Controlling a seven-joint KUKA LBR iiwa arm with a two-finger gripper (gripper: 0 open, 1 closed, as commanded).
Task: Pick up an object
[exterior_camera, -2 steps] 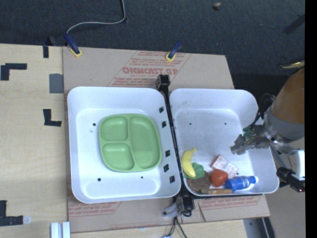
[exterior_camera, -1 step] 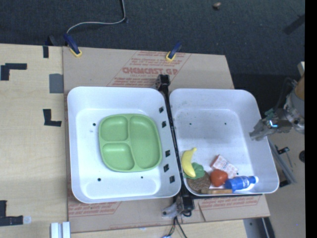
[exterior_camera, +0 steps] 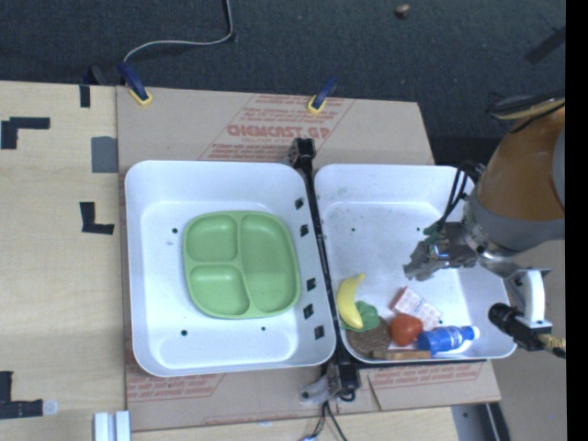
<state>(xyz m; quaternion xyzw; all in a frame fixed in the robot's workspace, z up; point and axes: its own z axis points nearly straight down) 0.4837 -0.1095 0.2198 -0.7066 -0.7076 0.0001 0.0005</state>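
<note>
Packet [exterior_camera: 411, 299] nearest gripper [exterior_camera: 430, 261] | light, flat, crinkly, likely slippery; I'd pinch an edge | banana [exterior_camera: 350, 301] stiffer, grip mid-body | gripper state: I cannot tell.

Desk [exterior_camera: 55, 274]: pale wood top with black tape marks along its left part. A brown cardboard sheet [exterior_camera: 276, 127] with red print lies flat on it, clipped at the far edge by two yellow-and-blue clamps [exterior_camera: 138, 92]. Two shallow white bins, left bin [exterior_camera: 152, 246] and right bin [exterior_camera: 386, 191], sit side by side on the cardboard, touching.
</note>
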